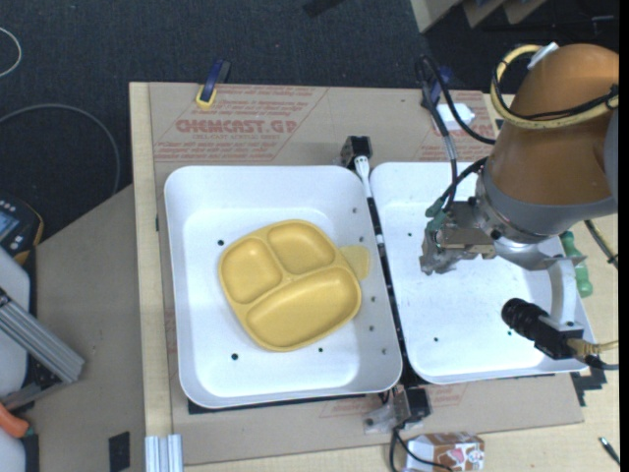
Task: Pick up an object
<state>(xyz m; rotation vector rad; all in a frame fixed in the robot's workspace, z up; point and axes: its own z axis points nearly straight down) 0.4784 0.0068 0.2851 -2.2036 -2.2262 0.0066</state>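
Yellow divided plate [290,283] fills the left bin [187,264]; pincer [432,259] hangs over right bin [432,347].

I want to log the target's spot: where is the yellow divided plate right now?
The yellow divided plate lies in the left bin, near its middle, across the divider from the tool over the right bin.

Yellow divided plate [290,283]: smooth glossy plastic. Bins [187,264]: white plastic w/ slight sheen. Bench [246,126]: matt cardboard.

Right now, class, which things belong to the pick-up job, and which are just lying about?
Job: yellow plate in the left bin; gripper over the right bin.

Lying about: blue-yellow clamp; cardboard sheet; black cables on the floor.
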